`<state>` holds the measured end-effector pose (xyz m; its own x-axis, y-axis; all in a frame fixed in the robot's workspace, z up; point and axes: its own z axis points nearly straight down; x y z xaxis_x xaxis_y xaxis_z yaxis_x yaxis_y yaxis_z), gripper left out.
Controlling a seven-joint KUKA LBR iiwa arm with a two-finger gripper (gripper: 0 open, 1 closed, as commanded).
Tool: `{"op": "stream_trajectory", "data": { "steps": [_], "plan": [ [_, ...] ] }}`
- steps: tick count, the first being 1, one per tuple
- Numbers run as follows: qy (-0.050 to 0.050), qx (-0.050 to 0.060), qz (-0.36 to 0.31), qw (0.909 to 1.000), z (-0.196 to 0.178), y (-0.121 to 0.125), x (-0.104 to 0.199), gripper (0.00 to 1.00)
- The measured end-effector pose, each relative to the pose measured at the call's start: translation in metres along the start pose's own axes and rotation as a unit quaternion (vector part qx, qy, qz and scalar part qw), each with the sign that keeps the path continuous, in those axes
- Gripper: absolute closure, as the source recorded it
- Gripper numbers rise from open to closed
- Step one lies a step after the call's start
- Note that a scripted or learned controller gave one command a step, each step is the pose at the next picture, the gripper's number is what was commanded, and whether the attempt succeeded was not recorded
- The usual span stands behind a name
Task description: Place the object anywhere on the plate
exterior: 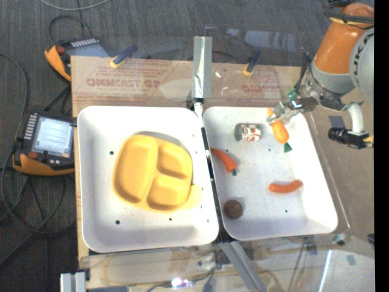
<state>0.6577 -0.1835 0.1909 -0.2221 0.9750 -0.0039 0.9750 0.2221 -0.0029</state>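
Over the right bin (328,218), fingers (281,115) grip a carrot (279,131), its top hidden.

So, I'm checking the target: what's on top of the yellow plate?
The yellow plate shows three bare compartments in the left bin. The bin floor beneath it is covered.

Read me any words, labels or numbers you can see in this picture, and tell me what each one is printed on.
"CHEMCAST GP": faint red print on the brown-paper-covered sheet behind the bins; it recurs to the right, too washed out to read.
Small can in the right bin: a red and white label, too small to read.
Handheld pendant left of the bench: a lit screen, its text too blurred to read.
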Motion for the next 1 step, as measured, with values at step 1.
{"op": "stream_trajectory", "data": {
  "steps": [1],
  "plan": [
    [0.002,0.0,0.003,1.0,0.0155,-0.0311,0.0878,1.0]
  ]
}}
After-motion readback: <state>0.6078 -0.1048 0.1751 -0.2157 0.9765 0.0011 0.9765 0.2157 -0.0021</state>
